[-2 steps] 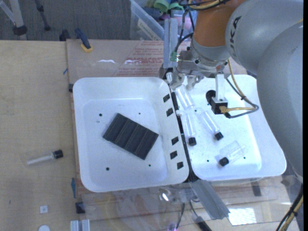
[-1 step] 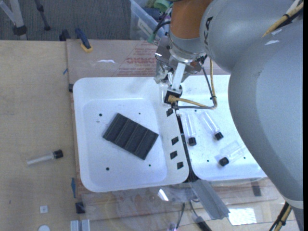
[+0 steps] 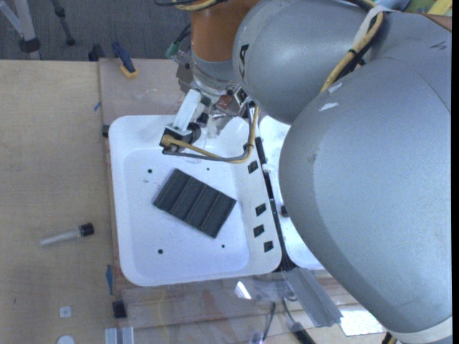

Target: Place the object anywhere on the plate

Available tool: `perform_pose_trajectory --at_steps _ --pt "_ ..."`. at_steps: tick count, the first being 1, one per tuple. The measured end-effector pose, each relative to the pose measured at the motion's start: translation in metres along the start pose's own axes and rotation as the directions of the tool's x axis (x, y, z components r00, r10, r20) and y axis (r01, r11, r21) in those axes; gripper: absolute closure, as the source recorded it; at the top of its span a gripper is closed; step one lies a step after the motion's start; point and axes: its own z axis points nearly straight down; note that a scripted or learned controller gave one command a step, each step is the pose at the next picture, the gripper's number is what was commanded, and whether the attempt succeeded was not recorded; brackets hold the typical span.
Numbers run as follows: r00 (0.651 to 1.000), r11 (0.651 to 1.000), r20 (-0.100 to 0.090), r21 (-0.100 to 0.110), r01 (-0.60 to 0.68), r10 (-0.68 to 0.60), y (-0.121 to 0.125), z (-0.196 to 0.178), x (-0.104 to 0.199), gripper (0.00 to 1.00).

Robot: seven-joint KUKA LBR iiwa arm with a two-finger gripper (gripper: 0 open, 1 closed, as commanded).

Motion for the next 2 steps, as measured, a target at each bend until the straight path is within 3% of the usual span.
perform_pose_trajectory --at_steps 1,2 --pt "0.986 0.986 0.000 -0.001 0.164 -0.164 -0.013 -0.031 0.011 1.00" --pt "0.962 0.962 0.003 0.005 0.274 -0.274 -0.011 0.022 0.014 1.00"
